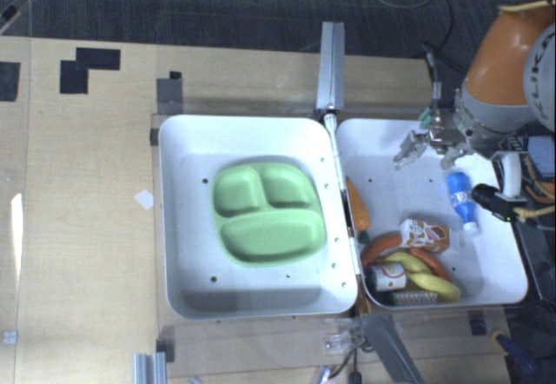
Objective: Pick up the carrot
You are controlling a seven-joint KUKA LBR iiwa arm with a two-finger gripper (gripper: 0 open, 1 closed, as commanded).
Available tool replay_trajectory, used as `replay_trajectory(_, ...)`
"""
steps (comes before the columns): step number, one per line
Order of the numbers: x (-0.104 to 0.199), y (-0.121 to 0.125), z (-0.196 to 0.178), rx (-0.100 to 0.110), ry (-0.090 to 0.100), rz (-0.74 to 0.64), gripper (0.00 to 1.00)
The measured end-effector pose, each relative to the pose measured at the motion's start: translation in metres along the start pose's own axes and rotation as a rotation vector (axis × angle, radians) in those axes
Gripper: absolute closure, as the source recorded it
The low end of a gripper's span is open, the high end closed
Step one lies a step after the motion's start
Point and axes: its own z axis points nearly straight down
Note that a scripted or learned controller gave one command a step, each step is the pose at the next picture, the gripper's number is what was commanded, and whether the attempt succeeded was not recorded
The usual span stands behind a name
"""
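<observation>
Pale wood surface (87, 226) w/ dark carpet beyond its far edge at 12 o'clock, a thin cable looped on the carpet toward 1 o'clock. Black tape marks sit on the wood at approx. 10 o'clock. Two shallow white bins sit side by side, split by a metal rail running from 12 o'clock down the middle.

Left bin (187, 200) holds a green divided plate (268, 210), three compartments, lying flat near the bin's centre.

Right bin (391, 191): the carrot (356, 210) lies at the bin's 9 o'clock edge, right against the dividing wall, long axis running roughly 12-to-6, orange w/ a darker tip toward 12. Clustered at the bin's 6 o'clock corner — a red-orange sausage-like item (387, 245), a small printed packet (425, 234), a yellow banana (426, 280) and a dark can-like object, all touching or overlapping. A blue-and-white bottle (461, 197) lies toward 3 o'clock, tilted.

The arm comes in from 3 o'clock, orange band at the top right. Gripper (415, 148) hovers over the right bin's 12 o'clock part, fingers spread apart w/ nothing between them — released. It is well apart from the carrot, which sits toward 7 o'clock from the fingers.
</observation>
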Motion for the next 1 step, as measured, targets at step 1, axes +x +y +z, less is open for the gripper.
replay_trajectory(1, -0.0395, 0.0625, 0.0864, -0.002, -0.001, 0.231, 0.00)
